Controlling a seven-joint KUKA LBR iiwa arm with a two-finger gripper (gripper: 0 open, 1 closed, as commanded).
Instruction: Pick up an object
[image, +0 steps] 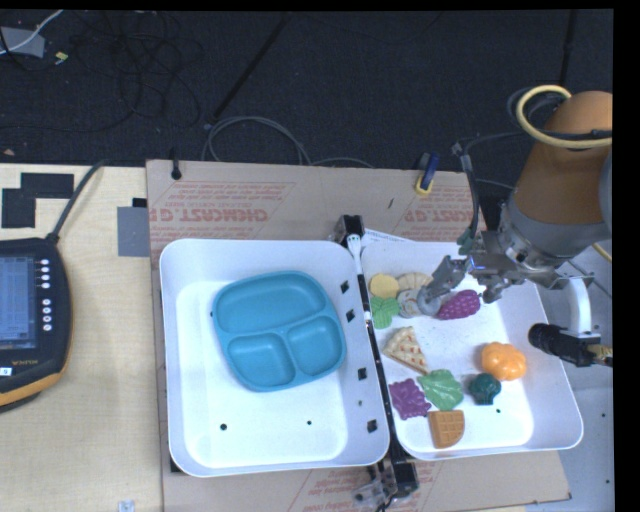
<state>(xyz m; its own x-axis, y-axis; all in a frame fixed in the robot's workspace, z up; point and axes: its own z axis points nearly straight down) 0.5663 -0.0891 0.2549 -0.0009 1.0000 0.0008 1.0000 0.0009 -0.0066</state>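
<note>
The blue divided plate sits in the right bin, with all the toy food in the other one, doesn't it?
Not quite. The camera view shows the blue divided plate in the left bin, not the right. The rest holds: the toy food, such as the pizza slice and the orange, lies in the other bin.

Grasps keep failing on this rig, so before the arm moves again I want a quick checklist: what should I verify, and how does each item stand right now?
1. Gripper over the right bin, among the toy food: ok.
2. An object held between the fingers: cannot tell; the gripper sits against the purple grapes and a beige piece.
3. Finger opening: cannot tell.
4. Target apart from neighbours: not ok; yellow lemon, beige piece and grapes crowd together.
5. Easier targets available: ok; orange fruit and pizza slice lie clear of the others.
6. Blue divided plate sits flat in the left bin: ok.
</note>
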